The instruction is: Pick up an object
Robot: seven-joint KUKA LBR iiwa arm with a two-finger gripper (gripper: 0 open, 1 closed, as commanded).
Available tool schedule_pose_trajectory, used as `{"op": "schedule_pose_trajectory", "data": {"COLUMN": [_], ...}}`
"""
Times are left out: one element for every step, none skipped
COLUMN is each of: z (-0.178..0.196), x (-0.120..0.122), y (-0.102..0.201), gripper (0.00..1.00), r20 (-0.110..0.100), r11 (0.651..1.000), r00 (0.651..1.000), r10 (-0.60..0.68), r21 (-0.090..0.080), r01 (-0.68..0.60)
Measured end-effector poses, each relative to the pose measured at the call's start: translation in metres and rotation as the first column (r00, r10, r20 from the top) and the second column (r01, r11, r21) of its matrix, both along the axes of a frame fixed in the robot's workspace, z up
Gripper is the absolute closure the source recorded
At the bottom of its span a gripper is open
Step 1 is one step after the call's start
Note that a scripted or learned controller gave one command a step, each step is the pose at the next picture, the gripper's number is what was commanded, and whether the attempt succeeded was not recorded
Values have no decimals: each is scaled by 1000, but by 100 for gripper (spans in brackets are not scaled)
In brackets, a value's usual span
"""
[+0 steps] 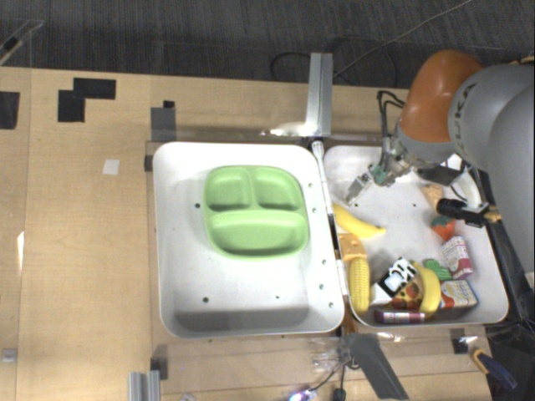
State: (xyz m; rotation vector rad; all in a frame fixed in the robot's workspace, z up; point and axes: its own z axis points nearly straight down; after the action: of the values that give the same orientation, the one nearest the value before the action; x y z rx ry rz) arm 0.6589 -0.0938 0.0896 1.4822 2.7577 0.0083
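Claw [361,186] sits over bare white floor in the upper part of the right bin [495,307], hanging off the grey arm [493,115] with its orange band. Cannot tell whether it is released or clenched: the tip is small and blurred at this angle. Nothing visible between its tips, so no sign of a grasp.

Nearest candidate: yellow banana [358,222], just below the claw, lying at a slant close to the divider wall. Below that, corn cob [358,281], upright along the same wall. Further down and to the right of the claw: black-and-white block [399,276], a second yellow-green piece [430,284], dark red stick [399,315] along the bottom rim, small carton [456,255]. To the right, near the arm, a red piece [444,222] and a tan piece [431,195]. Well to the left, the left bin [180,307] holds a green divided tray [255,210].

Risks, as judged from here:
- A straight descent likely meets bare floor; the claw is not over the banana.
- The banana hugs the divider, so a tip could strike the wall or skid the fruit away.
- Lower pile is crowded; a grasp there may pinch two things or nudge neighbours.
- Cables by the wrist could snag on a sweep.
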Motion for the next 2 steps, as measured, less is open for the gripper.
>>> {"op": "schedule_pose_trajectory", "data": {"z": [-1,-2], "x": [9,10], "y": [-4,-2], "gripper": [0,0], "r20": [-25,-21], "r11": [999,989], "r00": [998,989], "r10": [-53,-145], "r21": [10,10], "r01": [53,145]}}
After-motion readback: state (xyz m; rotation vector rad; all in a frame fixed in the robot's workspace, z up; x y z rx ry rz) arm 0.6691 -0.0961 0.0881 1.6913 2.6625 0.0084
